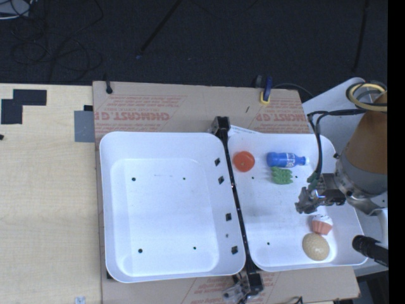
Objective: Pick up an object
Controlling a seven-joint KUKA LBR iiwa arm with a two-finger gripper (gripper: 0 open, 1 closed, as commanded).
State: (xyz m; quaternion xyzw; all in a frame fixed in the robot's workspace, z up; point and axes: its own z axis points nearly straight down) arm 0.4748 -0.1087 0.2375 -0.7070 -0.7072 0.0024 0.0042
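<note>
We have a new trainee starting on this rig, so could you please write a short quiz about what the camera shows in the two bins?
1. True or false: the blue bottle lies in the right bin.
2. Which item lies nearest the gripper? A) orange ball B) pink-and-white cupcake toy C) green toy
3. Fill in: the beige, egg-like ball sits just in front of the ____.

Key
1. True.
2. B.
3. Cupcake toy.
</note>
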